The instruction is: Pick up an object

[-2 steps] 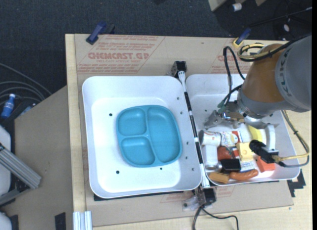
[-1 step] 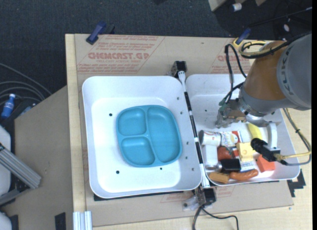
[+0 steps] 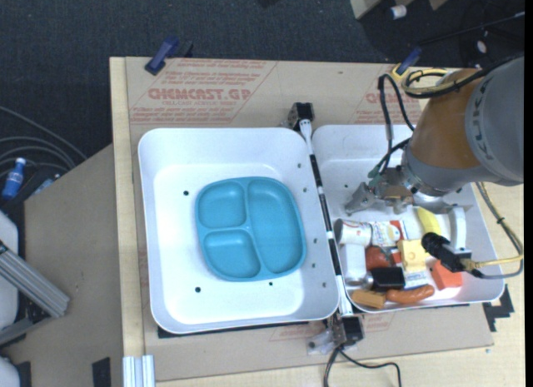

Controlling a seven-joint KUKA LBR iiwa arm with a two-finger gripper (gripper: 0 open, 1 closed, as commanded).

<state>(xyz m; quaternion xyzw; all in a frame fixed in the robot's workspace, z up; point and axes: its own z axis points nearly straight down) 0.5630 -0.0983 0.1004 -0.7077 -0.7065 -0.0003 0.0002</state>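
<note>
Jaws: gripper point(image 3: 376, 197) low over right white bin point(image 3: 350, 148); can't tell its state.
Clutter: small toys heaped lower right.
Left white bin point(image 3: 166, 210): blue sectioned plastic plate point(image 3: 249, 227).
Tabletop: paper-covered board point(image 3: 208, 94).

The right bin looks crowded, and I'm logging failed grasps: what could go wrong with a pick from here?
1. The items in the right bin lie packed along its near side, touching or overlapping, so the hand may catch two or slip off.
2. The hot dog lies against the near wall, leaving little room beside it.
3. The hand sits near the bins' divider and might clip it.
</note>
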